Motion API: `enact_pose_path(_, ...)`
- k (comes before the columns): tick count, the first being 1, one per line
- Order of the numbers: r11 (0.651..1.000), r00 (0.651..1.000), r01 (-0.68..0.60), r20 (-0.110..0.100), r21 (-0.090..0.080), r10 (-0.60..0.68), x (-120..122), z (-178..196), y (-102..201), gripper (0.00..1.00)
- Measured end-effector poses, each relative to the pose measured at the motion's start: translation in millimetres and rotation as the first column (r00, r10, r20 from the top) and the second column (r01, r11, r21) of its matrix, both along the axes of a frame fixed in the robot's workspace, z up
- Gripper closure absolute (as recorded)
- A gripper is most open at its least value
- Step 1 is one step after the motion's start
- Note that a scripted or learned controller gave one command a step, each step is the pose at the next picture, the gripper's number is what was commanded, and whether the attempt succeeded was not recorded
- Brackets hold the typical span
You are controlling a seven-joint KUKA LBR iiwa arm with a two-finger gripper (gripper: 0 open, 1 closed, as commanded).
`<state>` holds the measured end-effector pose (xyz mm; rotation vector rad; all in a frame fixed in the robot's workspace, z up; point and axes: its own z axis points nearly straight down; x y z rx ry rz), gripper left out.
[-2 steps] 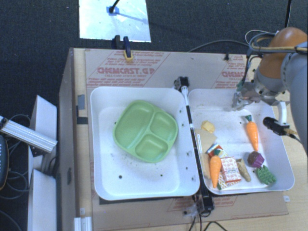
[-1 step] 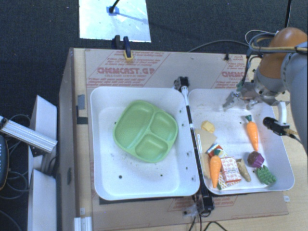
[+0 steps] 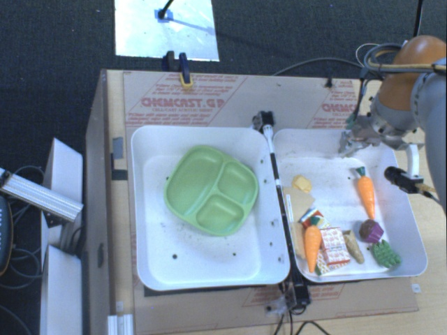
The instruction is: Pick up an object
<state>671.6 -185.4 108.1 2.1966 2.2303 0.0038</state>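
My gripper (image 3: 355,144) hangs over the back right part of the right bin (image 3: 328,160), just above the leafy end of an orange carrot (image 3: 366,194). Nothing shows in its grasp. Further toys lie in this bin: a small yellow piece (image 3: 302,183), a second carrot (image 3: 312,241), a red-and-white box (image 3: 334,248), a beige stick (image 3: 353,248), a purple vegetable (image 3: 371,230) and a green vegetable (image 3: 385,255).
A green divided plate (image 3: 211,189) lies in the left bin (image 3: 157,257). A black divider rail (image 3: 278,187) runs between the bins. The arm (image 3: 408,82) with its cables comes in at the upper right. A black part (image 3: 401,180) juts over the right rim.
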Motion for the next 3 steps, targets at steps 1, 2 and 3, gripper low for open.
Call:
enact_pose_path(1,1.000,1.000,-0.001,0.000,0.000,0.001,0,0,0,0.00)
enact_pose_path(2,1.000,1.000,0.014,-0.008,0.004,-0.014,-15,-23,-22,0.00)
enact_pose_path(3,1.000,1.000,0.010,-0.003,0.002,-0.010,-14,-11,-22,1.00)
